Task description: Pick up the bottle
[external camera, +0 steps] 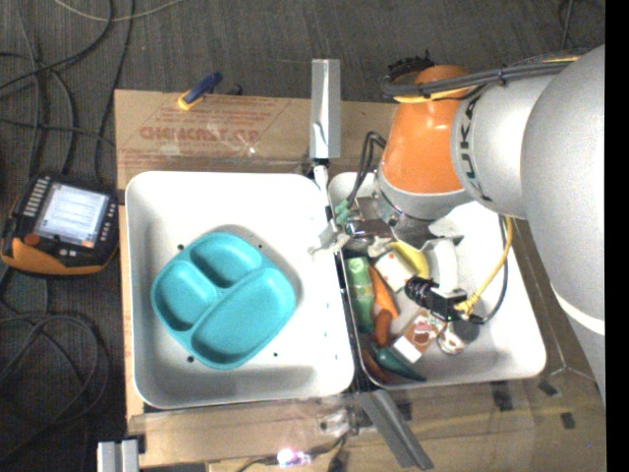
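Down in the right bin (511,357), the arm (550,136) hangs low over the clutter, its orange band (423,155) above the wrist hiding most of the gripper (356,226); whether that hand is spread or closed I cannot tell. A green bottle (360,285) seems to lie along the bin's left wall, just below the wrist, touching an orange carrot-like piece (385,303) and near a yellow banana (409,257). The left bin (157,362) holds a teal divided plate (224,298). To do this step well, the hand should come straight down over the bottle's middle and close across its narrow width, with room left beside the wall so nothing catches the neighbouring pieces.
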Action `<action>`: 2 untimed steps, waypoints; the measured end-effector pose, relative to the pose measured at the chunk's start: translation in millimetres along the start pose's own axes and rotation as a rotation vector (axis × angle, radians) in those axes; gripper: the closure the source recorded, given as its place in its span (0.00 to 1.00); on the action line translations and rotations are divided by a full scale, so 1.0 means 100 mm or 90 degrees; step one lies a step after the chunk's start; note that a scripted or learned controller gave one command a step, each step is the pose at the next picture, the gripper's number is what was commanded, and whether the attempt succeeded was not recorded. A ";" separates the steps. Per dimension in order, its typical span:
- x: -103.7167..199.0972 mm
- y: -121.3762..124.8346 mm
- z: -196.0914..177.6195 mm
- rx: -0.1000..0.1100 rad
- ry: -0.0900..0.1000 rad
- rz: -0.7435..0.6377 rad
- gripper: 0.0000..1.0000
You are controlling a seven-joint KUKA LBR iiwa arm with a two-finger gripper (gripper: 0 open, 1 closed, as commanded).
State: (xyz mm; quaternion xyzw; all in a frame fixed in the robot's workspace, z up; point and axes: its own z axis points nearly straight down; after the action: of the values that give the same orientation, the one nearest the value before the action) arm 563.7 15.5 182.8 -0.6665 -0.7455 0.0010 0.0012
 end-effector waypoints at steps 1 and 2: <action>0.00 0.00 0.00 0.000 0.000 0.000 0.00; 0.47 0.17 0.01 0.001 -0.001 0.131 0.00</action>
State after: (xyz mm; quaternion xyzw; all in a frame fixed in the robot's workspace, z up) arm 575.8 63.7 181.9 -0.7394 -0.6733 0.0021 0.0015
